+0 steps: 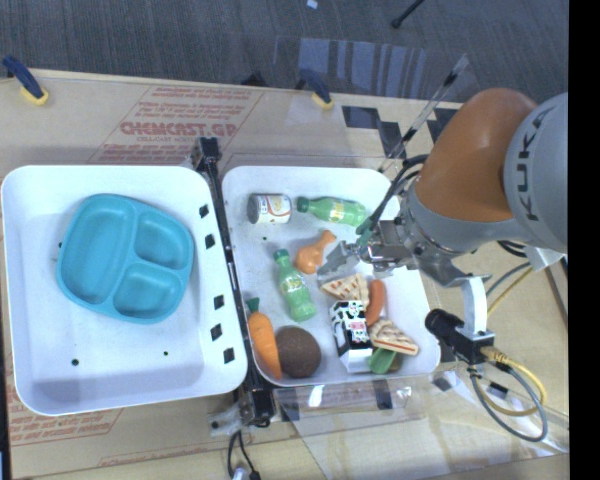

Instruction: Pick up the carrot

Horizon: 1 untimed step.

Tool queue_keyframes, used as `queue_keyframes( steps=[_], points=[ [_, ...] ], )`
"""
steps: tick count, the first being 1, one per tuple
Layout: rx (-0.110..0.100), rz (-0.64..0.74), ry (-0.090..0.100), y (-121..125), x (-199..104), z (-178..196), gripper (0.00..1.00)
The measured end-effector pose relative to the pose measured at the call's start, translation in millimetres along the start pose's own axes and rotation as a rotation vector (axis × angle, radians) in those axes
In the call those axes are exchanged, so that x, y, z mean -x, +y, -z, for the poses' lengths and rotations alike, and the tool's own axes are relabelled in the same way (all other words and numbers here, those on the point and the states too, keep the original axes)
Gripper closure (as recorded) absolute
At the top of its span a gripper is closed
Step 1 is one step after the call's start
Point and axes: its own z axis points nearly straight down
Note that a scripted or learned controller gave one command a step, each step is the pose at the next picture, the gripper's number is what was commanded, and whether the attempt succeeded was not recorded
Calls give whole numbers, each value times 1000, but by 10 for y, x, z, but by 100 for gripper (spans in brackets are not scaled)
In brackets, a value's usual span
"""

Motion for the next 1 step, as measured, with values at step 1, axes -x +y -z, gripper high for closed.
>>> queue_keyframes(
  steps=[1],
  points=[
    [-3,204,-1,788,57,-980,0]
  ],
)
